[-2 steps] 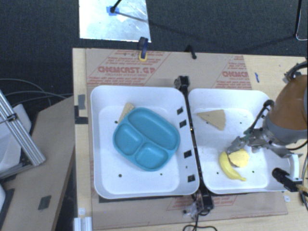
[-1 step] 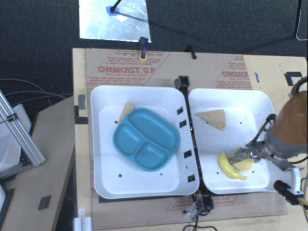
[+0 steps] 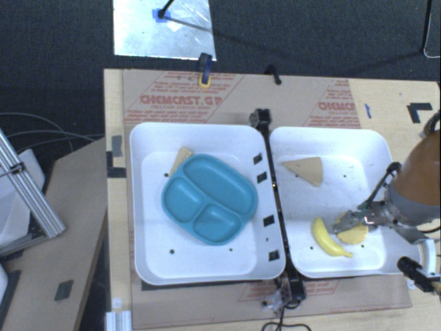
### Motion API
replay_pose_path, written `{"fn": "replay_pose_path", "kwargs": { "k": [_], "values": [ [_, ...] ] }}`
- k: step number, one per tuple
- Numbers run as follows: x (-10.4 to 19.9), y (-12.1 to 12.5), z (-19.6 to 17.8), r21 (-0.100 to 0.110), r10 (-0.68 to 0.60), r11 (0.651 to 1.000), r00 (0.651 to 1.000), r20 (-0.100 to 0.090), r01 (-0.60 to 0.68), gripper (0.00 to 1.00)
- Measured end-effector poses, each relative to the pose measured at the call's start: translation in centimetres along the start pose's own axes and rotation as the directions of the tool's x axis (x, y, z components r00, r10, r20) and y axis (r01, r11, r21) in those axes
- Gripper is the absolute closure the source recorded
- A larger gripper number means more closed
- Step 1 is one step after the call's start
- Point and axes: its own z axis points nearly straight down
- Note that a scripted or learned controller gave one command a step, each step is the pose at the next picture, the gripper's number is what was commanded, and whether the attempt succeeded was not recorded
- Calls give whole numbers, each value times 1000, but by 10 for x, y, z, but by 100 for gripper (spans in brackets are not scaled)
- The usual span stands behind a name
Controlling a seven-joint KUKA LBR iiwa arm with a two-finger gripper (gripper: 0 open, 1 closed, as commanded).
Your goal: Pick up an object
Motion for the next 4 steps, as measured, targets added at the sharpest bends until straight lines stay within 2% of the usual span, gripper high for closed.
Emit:
{"fn": "replay_pose_path", "kwargs": {
  "k": [1, 4],
  "values": [
    [-18, 0, 0, -1, 1, 1000, 1000, 0, -1, 0],
    [-17, 0, 0, -1, 1, 1000, 1000, -1, -1, 0]
  ]
}}
